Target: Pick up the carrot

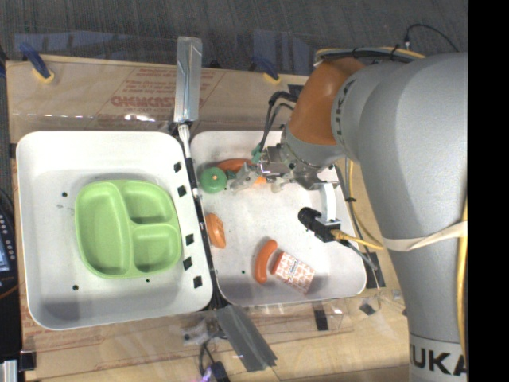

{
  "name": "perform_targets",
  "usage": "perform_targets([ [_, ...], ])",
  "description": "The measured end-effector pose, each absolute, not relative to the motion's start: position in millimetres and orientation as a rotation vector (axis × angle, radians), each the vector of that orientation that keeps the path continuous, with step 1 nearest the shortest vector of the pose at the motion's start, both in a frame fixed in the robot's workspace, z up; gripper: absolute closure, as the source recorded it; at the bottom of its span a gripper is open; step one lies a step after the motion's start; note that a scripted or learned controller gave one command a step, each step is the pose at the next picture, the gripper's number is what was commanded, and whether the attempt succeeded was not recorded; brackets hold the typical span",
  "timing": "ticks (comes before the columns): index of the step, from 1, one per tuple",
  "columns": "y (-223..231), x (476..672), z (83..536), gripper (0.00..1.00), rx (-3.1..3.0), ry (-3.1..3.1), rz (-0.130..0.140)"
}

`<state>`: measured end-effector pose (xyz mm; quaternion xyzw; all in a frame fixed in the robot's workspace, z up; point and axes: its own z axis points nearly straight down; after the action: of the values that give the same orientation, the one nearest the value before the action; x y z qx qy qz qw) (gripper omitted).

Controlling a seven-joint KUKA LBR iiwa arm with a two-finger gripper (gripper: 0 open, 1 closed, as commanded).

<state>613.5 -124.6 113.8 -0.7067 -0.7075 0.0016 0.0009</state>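
The carrot (pixel 233 165), orange with a round green top (pixel 212 179), lies at the far left end of the right bin (pixel 350 281), close to the divider. My gripper (pixel 264 173) is low over the carrot's right end, and its metal parts cover that end. A small orange patch shows just under the gripper. Whether the carrot is gripped cannot be made out from this angle.
An orange oval piece (pixel 215 231) lies by the right bin's left wall. A white and orange packet (pixel 285 267) rests near its front. The left bin (pixel 40 157) holds a green divided plate (pixel 127 229). My arm covers the right bin's right side.
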Motion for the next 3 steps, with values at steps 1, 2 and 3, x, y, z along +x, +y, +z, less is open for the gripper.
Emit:
perform_targets([
  [1,-163.5,656.7,96.8,0.00,-1.888,-2.497,0.006],
  [2,-161.9,658.7,111.3,1.00,-1.879,-2.504,0.005],
  [3,-77.1,657.9,192.8,1.00,-2.133,-2.309,-0.002],
])
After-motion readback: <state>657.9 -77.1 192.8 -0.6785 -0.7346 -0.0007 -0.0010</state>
